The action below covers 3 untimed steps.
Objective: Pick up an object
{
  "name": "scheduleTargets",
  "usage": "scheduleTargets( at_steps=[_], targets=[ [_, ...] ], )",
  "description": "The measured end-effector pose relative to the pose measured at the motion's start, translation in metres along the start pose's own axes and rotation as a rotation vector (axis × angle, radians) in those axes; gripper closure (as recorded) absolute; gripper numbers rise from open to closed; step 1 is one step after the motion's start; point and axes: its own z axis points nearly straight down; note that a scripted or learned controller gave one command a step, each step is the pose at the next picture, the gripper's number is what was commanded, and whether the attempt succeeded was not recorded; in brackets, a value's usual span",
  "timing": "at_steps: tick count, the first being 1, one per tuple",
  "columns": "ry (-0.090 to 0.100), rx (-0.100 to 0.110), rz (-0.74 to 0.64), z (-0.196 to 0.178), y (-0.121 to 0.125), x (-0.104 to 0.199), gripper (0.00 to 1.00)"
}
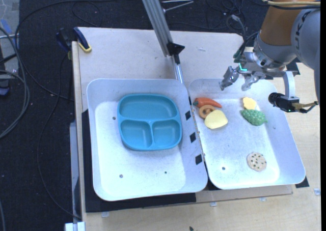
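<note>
this is a robot lab, no question. a grey arm (300, 26) with an orange band hangs over a pale wooden bench (127, 52), and the gripper (238, 78) hovers above the near rim of a white bin (285, 143). far to the gripper's side lies a second white bin (102, 174), touching the first. beyond the gripper, a metal pole (155, 13) slants up off the bench. black cables (41, 87) sprawl across the dark floor beyond both bins.
</note>
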Motion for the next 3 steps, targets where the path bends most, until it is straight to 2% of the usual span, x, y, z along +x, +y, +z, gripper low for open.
scheduleTargets(
  at_steps=[1, 3],
  targets=[
    [0.0, -0.003, 0.0, -0.001, 0.001, 0.0, 0.0],
    [0.0, 0.002, 0.002, 0.119, -0.012, -0.002, 0.0]
  ],
)
